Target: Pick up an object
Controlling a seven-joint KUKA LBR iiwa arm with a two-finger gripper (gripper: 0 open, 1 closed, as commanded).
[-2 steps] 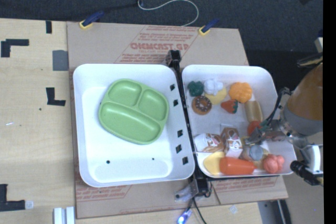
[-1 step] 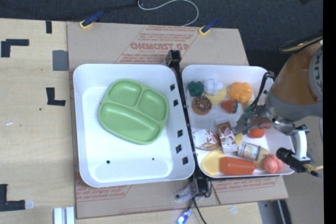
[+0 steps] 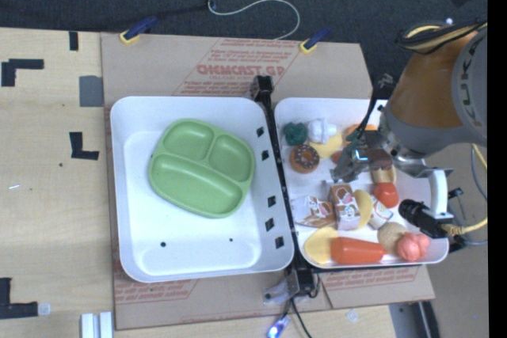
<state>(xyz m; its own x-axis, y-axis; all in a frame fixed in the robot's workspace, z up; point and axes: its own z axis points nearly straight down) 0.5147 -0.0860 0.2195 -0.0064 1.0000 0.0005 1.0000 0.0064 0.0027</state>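
Observation:
The right bin [image 3: 358, 103] holds several toy foods: a chocolate donut [image 3: 304, 158], a dark green piece [image 3: 295, 132], a small milk carton [image 3: 344, 204], a red tomato [image 3: 386, 194], an orange carrot [image 3: 356, 251], a potato [image 3: 390, 233] and a pink peach [image 3: 412, 247]. My gripper [image 3: 354, 157] is low in the middle of this bin, just right of the donut and above the carton. The orange-banded wrist [image 3: 428, 95] covers the bin's far right part. Nothing is visibly held.
The left bin [image 3: 127, 170] carries a green divided plate [image 3: 202, 166]. A black divider [image 3: 273, 170] runs between the bins. A yellow piece [image 3: 317, 246] lies by the carrot, and a white piece [image 3: 318, 129] is near the green one. Cardboard lies under both bins.

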